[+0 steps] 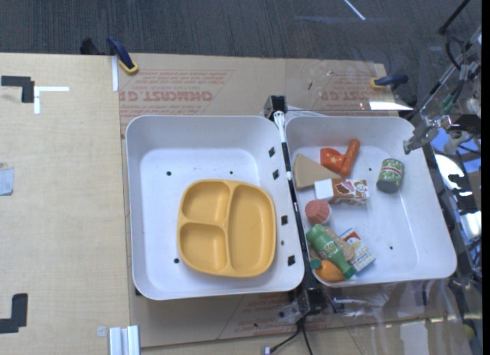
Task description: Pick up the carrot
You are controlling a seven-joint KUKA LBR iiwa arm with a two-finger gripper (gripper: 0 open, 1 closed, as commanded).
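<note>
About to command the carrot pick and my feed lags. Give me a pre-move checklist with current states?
1. Slim orange carrot in the right white bin: ok.
2. Carrot top unobstructed: ok.
3. Room beside carrot: not ok, it lies against the red pepper piece.
4. Green can apart from carrot: ok.
5. Gripper position and finger state: cannot tell.
6. Yellow divided plate in the left bin, out of the way: ok.

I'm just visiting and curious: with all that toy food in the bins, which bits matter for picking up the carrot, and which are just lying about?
Belongs to the job:
- carrot, in the right bin, leaning on a red piece

Just lying about:
- yellow divided plate in the left bin
- green can
- green bottle
- cheese wedge
- small carton
</note>
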